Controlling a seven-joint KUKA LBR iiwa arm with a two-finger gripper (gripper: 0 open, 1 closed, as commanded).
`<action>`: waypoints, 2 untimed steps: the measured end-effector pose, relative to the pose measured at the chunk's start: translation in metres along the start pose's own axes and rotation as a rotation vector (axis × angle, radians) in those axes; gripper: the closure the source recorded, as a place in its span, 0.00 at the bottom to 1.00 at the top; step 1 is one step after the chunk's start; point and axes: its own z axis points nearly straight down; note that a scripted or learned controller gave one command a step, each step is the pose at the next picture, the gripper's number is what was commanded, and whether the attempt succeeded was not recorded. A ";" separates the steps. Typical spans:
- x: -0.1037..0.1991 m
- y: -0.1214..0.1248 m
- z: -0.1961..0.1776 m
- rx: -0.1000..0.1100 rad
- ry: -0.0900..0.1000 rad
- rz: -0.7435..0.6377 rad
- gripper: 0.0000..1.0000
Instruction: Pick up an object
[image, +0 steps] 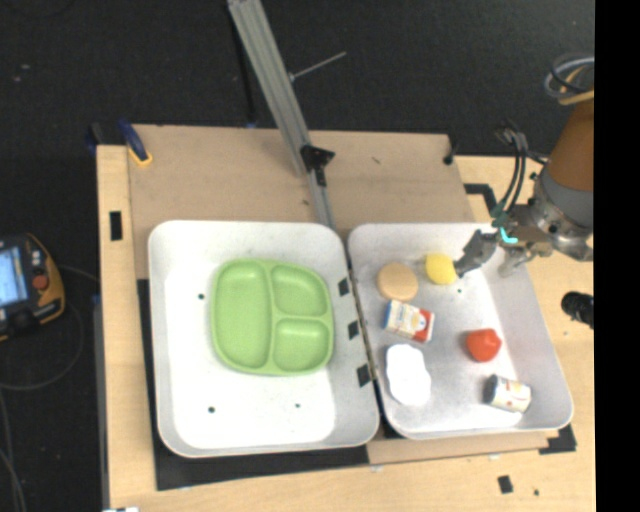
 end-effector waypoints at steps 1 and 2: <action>0.000 0.001 -0.001 -0.003 -0.001 0.000 0.00; -0.002 0.000 0.062 0.004 -0.001 0.001 0.00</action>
